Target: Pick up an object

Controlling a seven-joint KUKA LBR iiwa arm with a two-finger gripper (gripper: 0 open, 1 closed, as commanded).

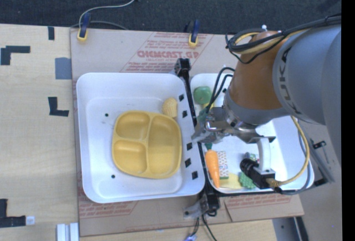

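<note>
My gripper hangs over the left side of the right bin, mostly hidden under the orange band and grey wrist. Just below it lie an orange carrot and a small patterned white box. A round green object sits at the bin's far left corner, above the gripper. A yellow piece and a dark green item rest near the bin's front wall. Nothing can be seen held in the gripper.
The left bin holds a yellow divided plate and a small pale yellow object near the plate's far right corner. A black divider strip runs between the bins. Cables loop around the arm's wrist.
</note>
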